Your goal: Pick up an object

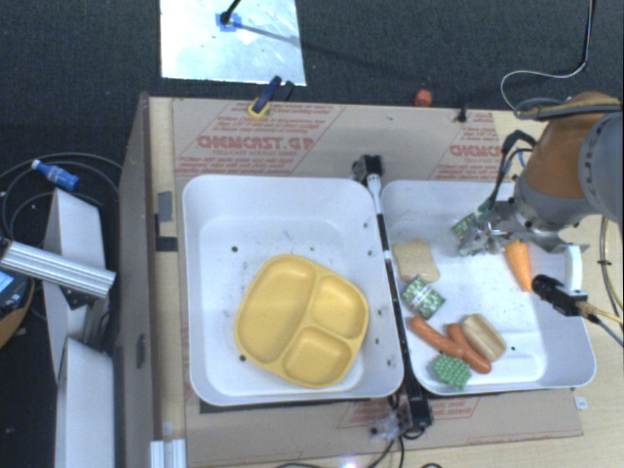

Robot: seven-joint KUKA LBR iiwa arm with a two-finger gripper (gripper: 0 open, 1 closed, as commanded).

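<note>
Arm reaching into the right bin (565,359) among toy food.
The gripper (480,230) is hovering near the bin's far edge; its grip state cannot be told. A carrot (519,263) is lying just beside it; 1 yellow plate (302,318) is sitting in the left bin (210,261).

Arm (595,154): you're looking at a thick, rounded grey body coming in from your right.
Band (558,159): there's your orange section, a smooth, glossy ring sitting just above the wrist.
Wrist (534,213): grey again below the orange, narrowing toward the tool end.
Cables (507,169): you can see thin dark wires looping along the orange part's left side.
Gripper (475,230): small, metallic and greenish-grey from here; too blurred for you to make out any detail.
</note>
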